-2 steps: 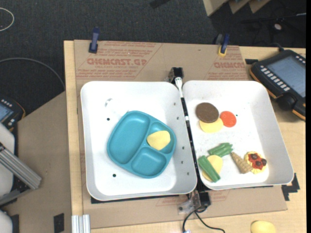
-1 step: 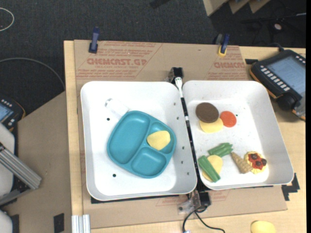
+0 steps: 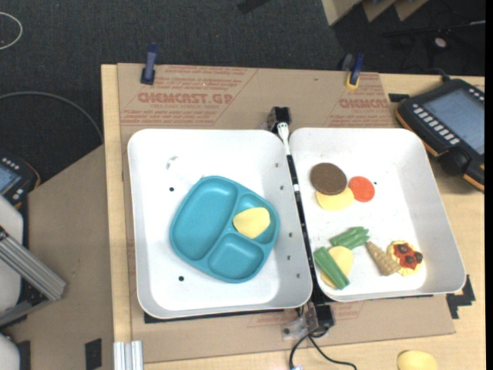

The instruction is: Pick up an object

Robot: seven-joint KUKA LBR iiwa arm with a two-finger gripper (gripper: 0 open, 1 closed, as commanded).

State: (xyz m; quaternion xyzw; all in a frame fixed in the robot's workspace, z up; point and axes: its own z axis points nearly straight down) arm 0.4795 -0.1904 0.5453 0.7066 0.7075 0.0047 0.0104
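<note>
Desk: the desk [image 3: 231, 91] carried two shallow white bins side by side, with a brown board under them.
Left bin: the left bin [image 3: 154, 168] held a blue sectioned tray [image 3: 212, 230], and a pale yellow lump [image 3: 252, 221] lay in the tray's upper right compartment.
Right bin: the right bin [image 3: 408, 176] held the loose small things; a brown disc [image 3: 329, 177] overlapped a yellow disc [image 3: 333, 200], with a red-orange disc [image 3: 362, 189] just beside them.
Lower cluster: green bean pieces [image 3: 349, 238] and a green strip [image 3: 331, 267] lay on a yellow wedge [image 3: 341, 262]; a tan cone [image 3: 380, 258] touched a red and dark piece [image 3: 405, 255].
Pincer: I could not tell how it stood or whether it had hold of anything; nothing in the bins looked lifted.
Best target, to my eye: the red-orange disc, since it had bare bin floor on its right side and nothing on top of it.
How to go about it: come straight down over the chosen piece, fingers set across its narrow way, clear of the neighbouring discs.
Risk: the flat discs looked thin, so the fingers might slide over them; the piled green and yellow pieces might come up together or scatter.
</note>
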